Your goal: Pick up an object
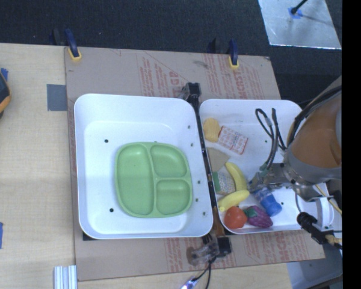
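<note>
My gripper (262, 183) hangs low over the near right part of the right bin (246, 108), under the grey arm with its orange band (317, 140). Just below it lies a blue object (271, 206). To its left are a yellow banana (236, 174) and a second yellow piece (233, 198). A red tomato (234, 218) and a purple piece (259, 217) lie by the bin's near wall. I see nothing held in the gripper.
Farther back in the right bin lie a small yellow item (212, 129), a white and red packet (233, 139) and a beige piece (216, 158). The left bin (96, 125) holds a green divided plate (153, 179). Black cables (268, 125) loop beside the arm.
</note>
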